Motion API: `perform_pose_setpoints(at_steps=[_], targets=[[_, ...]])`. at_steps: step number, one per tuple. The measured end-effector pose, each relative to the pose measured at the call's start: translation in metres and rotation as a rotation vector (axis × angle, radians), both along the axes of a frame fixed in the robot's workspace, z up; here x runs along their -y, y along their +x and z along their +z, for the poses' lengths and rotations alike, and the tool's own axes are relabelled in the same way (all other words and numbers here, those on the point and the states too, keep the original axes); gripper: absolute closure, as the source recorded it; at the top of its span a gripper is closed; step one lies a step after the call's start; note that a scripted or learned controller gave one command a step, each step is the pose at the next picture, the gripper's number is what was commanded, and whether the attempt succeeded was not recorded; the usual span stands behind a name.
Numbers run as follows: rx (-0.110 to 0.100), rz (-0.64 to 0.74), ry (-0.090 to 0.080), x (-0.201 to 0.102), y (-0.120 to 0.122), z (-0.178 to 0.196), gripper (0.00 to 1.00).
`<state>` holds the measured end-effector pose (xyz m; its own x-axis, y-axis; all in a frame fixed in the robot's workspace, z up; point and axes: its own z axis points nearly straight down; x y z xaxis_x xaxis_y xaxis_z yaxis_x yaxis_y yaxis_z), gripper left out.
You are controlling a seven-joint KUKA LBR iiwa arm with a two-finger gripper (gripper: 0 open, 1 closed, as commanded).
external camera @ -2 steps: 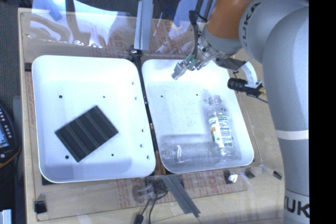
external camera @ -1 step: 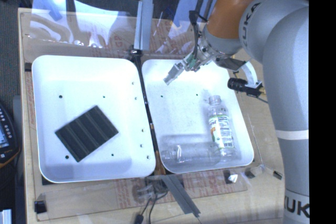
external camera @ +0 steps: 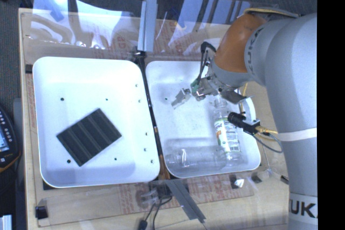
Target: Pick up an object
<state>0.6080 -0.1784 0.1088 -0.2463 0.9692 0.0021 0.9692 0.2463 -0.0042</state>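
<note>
The fingers (external camera: pixel 183 96) hang over the far middle of the right bin (external camera: pixel 161 116), pointing left from the wrist; they look slightly parted with nothing seen between them, though they are small and pale against the white floor, so how far apart they stand I cannot tell for certain. The grey arm (external camera: pixel 280 78) with its orange band (external camera: pixel 237 46) reaches in from the right and covers the bin's far right corner.

In the right bin a clear plastic bottle (external camera: pixel 226 134) with a printed label lies along the right wall, its cap end towards the wrist. A second clear container (external camera: pixel 188 158) lies on its side along the near wall, its right end close by the bottle. The bin's left and middle floor is bare.

The left bin (external camera: pixel 43 116) holds a dark ribbed flat panel (external camera: pixel 89 136), lying askew in its near-left part, apart from every wall. The two bins touch along a dark seam, and the surface (external camera: pixel 27 51) shows round them
</note>
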Motion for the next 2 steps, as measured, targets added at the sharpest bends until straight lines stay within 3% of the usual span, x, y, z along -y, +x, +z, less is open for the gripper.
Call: perform_pose_setpoints(at_steps=[1, 2], targets=[[0.005, 0.128, -0.002, 0.031, -0.007, 0.011, 0.00], [0.004, 0.164, -0.001, 0.031, -0.040, 0.071, 0.00]])
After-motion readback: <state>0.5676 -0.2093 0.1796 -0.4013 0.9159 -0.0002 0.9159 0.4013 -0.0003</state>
